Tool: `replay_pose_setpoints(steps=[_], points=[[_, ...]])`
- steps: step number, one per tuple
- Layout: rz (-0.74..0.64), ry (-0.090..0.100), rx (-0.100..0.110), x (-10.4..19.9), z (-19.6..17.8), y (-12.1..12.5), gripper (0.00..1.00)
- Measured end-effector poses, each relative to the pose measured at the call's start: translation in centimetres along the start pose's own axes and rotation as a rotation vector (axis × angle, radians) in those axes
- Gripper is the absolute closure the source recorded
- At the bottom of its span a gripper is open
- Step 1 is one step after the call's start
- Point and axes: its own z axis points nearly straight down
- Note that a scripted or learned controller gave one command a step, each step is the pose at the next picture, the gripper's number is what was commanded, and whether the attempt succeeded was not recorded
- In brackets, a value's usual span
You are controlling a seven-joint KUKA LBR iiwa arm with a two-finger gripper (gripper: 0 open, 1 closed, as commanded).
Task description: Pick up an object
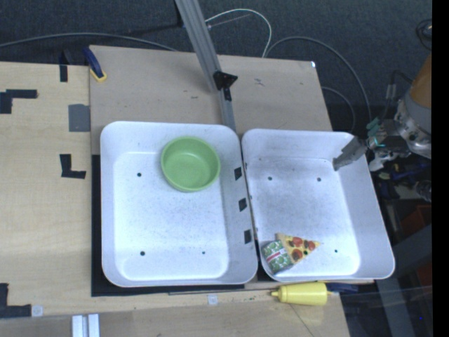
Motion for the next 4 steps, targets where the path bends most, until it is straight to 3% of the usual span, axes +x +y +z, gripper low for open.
replay_pose_setpoints(steps=[1,4], points=[[0.0,0.0,0.0,0.0,0.0,0.0,0.0],[0.001,0.0,0.006,1.1,14.9,0.8,0.0]])
